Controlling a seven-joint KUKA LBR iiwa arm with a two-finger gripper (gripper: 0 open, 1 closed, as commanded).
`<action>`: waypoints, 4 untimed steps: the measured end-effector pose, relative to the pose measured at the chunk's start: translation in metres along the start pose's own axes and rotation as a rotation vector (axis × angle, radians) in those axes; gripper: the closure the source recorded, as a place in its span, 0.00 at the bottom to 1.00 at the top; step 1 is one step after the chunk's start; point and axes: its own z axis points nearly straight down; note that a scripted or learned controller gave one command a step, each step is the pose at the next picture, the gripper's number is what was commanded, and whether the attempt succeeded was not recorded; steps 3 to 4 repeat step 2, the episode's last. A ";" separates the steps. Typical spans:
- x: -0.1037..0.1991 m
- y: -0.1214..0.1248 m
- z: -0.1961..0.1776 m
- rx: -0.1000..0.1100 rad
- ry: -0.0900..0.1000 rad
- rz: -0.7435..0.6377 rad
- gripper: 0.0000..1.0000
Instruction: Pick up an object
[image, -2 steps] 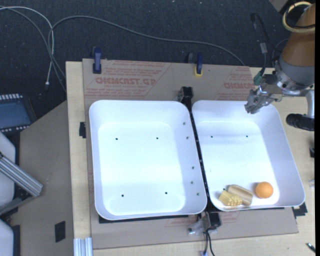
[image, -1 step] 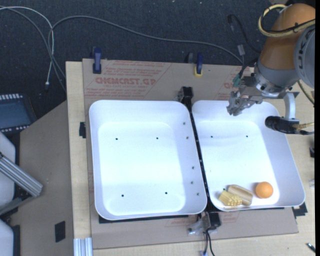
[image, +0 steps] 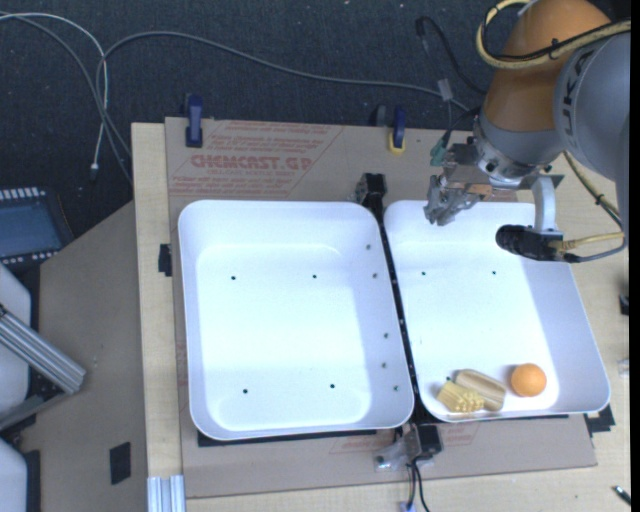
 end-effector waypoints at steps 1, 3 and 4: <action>0.057 -0.006 -0.010 0.000 0.001 -0.001 1.00; 0.099 -0.012 -0.007 0.002 0.000 0.000 1.00; 0.099 -0.012 -0.007 0.002 0.000 0.000 1.00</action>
